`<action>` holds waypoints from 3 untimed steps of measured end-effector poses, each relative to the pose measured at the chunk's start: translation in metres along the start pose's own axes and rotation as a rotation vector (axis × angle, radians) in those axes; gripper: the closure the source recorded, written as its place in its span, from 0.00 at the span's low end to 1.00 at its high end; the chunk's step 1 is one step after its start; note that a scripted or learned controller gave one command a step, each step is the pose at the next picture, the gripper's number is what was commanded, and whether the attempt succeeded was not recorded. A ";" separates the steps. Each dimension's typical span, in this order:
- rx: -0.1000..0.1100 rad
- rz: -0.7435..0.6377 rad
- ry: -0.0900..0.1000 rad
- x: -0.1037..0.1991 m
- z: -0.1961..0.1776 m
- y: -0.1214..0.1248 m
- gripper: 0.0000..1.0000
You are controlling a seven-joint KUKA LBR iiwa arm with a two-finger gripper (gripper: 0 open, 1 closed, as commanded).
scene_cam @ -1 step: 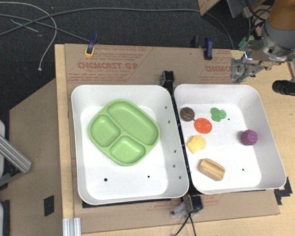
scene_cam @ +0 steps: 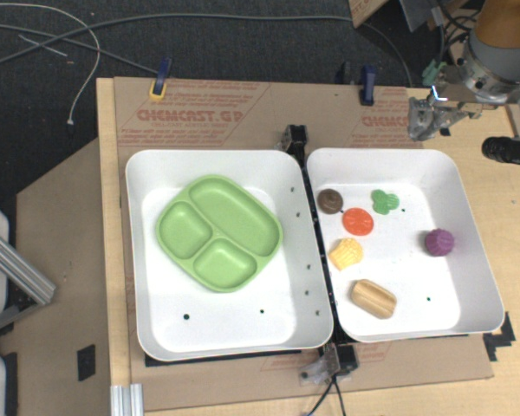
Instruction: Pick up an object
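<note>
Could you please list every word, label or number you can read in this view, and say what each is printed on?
"CHEMCAST GP" in red, on the brown protective sheet behind the left bin.
A second red print on the same sheet, near the gripper: too blurred to read.

A green divided plate (scene_cam: 218, 232) lies in the left bin (scene_cam: 147, 319), the right bin (scene_cam: 468, 293) holds a brown bun (scene_cam: 373, 298), orange (scene_cam: 357, 222), yellow (scene_cam: 347, 253), purple (scene_cam: 439, 242) and green pieces (scene_cam: 384, 202), and the gripper (scene_cam: 426, 121) hangs at upper right above the bench.
</note>
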State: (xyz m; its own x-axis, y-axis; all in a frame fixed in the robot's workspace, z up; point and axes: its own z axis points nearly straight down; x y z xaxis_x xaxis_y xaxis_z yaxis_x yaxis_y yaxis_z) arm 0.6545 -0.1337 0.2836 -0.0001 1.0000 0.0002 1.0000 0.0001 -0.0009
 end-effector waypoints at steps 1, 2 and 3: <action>0.005 0.000 0.001 -0.002 0.044 0.005 0.00; 0.005 -0.001 0.001 0.007 0.090 0.003 0.00; 0.006 0.001 0.001 0.008 0.137 -0.007 0.00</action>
State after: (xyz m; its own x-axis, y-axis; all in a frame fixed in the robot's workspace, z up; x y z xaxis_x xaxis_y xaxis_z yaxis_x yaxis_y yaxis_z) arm 0.6476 -0.1255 0.1463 0.0006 1.0000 0.0016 1.0000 -0.0006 -0.0067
